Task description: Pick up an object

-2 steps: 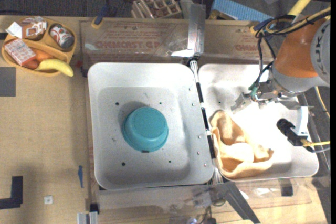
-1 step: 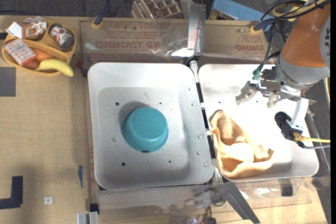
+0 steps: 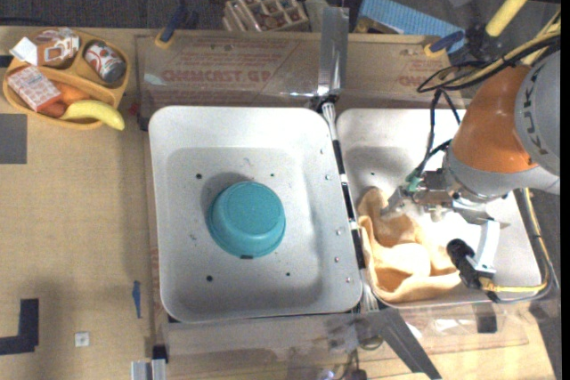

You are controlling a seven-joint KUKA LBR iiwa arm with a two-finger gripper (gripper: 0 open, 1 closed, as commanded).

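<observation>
1. We are judging the step in hand to be the approach. The gripper (image 3: 401, 198) is hanging low in the right bin (image 3: 392, 127), and nothing is showing between the jaws, so we are counting the pick as not yet made.
2. We are not able to tell whether the jaws are spread or pressed together, because the wrist and the slant of the view are hiding them.
3. The likeliest thing to pick is the cloth (image 3: 403, 261), a crumpled yellow heap lying just under the jaws and running on toward the near side of them. Whether its top fold is touching them, we are not able to say.
4. The other candidate, the bowl (image 3: 248, 218), is sitting upside down well apart from the jaws, beyond the wall (image 3: 344, 191), in the middle of the left bin (image 3: 178, 147).
5. For the next move we are judging that the jaws need to be open, sink straight onto a raised fold, close on it and lift. The cloth is soft, so a shallow pinch is risking a slip.
6. The cloth is bunching against the wall ahead of the jaws and against the bin's near rim, so we are seeing little room for sideways travel on those two sides.
7. Bare bin floor is lying on the far side of the jaws and back toward the arm. Straight up is looking like the clearest way out.
</observation>
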